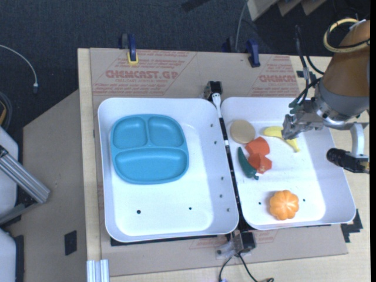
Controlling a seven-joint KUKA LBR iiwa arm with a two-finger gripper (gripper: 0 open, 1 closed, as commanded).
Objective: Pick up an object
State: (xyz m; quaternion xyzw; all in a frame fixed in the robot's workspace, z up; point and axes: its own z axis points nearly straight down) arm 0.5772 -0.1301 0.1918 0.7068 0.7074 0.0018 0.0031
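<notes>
In the right bin, the orange pumpkin lies nearest the front rim. Behind it sit the red pepper and green chili, then the tan disc. Furthest back, my gripper hangs over the yellow banana; whether I clench it, I cannot tell.

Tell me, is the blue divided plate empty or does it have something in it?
Empty: the blue divided plate shows bare compartments in the left bin.
</notes>
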